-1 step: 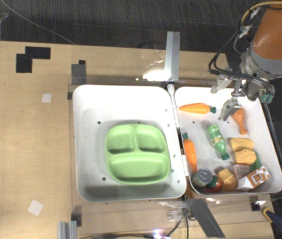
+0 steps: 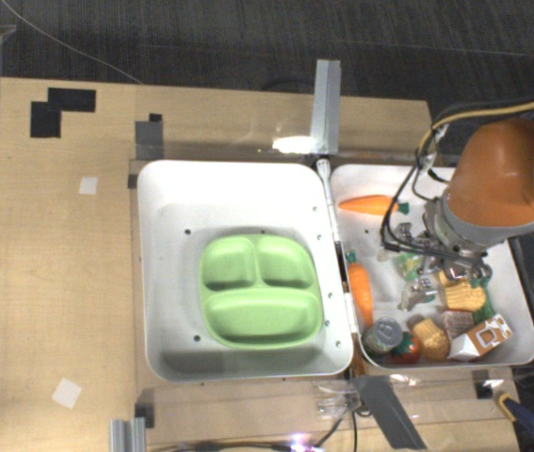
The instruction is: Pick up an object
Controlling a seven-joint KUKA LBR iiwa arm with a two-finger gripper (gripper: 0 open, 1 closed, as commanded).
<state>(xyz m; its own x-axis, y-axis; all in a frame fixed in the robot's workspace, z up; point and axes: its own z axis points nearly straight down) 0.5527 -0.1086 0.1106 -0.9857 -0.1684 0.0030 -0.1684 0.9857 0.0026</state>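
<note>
The right bin (image 2: 526, 345) holds a pile of small items. An orange carrot (image 2: 366, 204) lies at its back left. A second orange carrot (image 2: 362, 291) lies along its left wall. A tin can (image 2: 382, 334) and a red item (image 2: 408, 349) sit at the front. A waffle-like piece (image 2: 463, 298), a brown bread-like piece (image 2: 429, 337) and a small carton (image 2: 486, 334) lie front right. My gripper (image 2: 424, 282) reaches down into the middle of this bin, just left of the waffle piece, above a green item (image 2: 406, 265).
The left bin (image 2: 163, 205) holds a green divided tray (image 2: 260, 288). A metal post (image 2: 326, 106) stands behind the wall between the two bins. The arm's orange band (image 2: 498, 172) hangs over the right bin's back right part, with cables looping beside it.
</note>
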